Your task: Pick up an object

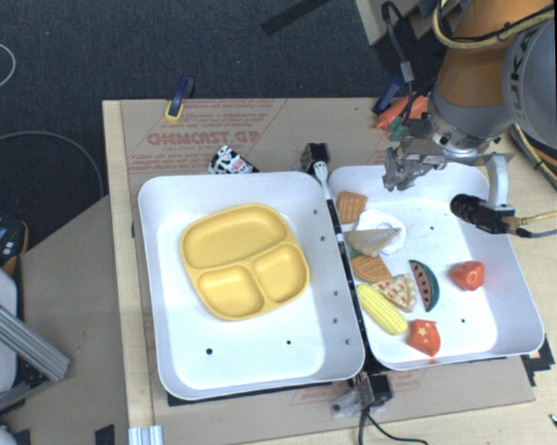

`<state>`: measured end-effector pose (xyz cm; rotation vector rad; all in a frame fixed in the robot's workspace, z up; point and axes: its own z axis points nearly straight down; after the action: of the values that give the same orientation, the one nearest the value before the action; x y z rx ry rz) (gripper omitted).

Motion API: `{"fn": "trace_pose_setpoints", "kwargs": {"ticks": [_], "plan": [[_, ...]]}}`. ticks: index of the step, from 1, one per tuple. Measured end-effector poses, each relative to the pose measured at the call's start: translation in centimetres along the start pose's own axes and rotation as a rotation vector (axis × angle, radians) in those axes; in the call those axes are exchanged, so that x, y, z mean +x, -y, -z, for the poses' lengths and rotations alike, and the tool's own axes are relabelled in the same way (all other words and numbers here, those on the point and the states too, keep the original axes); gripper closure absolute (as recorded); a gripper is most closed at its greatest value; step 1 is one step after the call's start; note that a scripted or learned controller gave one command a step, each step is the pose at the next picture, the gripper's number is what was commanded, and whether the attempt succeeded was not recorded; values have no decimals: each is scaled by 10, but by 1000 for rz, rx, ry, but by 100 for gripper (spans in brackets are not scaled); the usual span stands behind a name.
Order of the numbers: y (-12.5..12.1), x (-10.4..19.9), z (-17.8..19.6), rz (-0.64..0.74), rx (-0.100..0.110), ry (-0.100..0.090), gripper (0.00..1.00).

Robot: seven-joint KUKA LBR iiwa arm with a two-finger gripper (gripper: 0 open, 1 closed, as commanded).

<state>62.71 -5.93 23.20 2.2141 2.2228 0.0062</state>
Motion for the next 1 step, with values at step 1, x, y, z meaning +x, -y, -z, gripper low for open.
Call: {"fn": "trace_pose_setpoints", "kwargs": {"ticks": [1], "plan": [[-6, 12, -1, -2, 2, 1, 100]]}}
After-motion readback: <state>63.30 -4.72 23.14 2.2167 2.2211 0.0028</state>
